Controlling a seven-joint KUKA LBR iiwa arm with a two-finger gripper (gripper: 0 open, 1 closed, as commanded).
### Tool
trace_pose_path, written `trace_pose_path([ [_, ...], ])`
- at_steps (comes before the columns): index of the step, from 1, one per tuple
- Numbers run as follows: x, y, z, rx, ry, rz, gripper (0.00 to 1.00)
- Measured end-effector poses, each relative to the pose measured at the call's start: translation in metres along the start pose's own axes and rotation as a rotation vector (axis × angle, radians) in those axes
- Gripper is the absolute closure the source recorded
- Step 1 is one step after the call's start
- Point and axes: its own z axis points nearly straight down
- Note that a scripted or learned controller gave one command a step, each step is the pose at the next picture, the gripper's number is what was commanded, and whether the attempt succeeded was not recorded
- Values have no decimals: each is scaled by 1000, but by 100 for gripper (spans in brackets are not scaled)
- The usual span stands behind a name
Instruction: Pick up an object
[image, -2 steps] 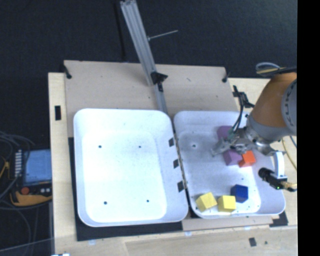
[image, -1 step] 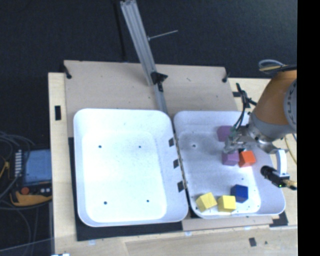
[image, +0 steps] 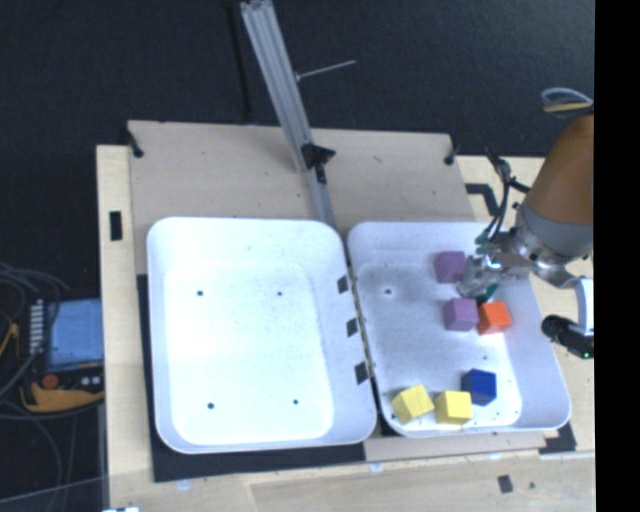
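Six small blocks lie in the right bin (image: 400, 300), any of them open to picking. Two purple blocks sit in its upper right part: one (image: 449, 266) near the far wall and another (image: 461, 314) just below it. An orange block (image: 494, 317) touches the lower purple one on its right. Toward the near wall lie a blue block (image: 480, 385) and two yellow blocks, one (image: 412, 403) left of the other (image: 454, 406), close together. The tool (image: 481, 279) hangs over the gap between the upper purple block and the orange block; it is small and blurred, so I cannot tell how it stands or whether it touches anything. The arm (image: 562, 195) is cut off at the right. The left bin (image: 250, 330) sits beside the right one on the bench (image: 290, 150).
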Motion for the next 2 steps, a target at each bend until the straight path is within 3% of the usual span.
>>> trace_pose_path([
  [1,-2,1,-15,3,1,0,100],
  [2,51,2,-29,4,4,-5,100],
])
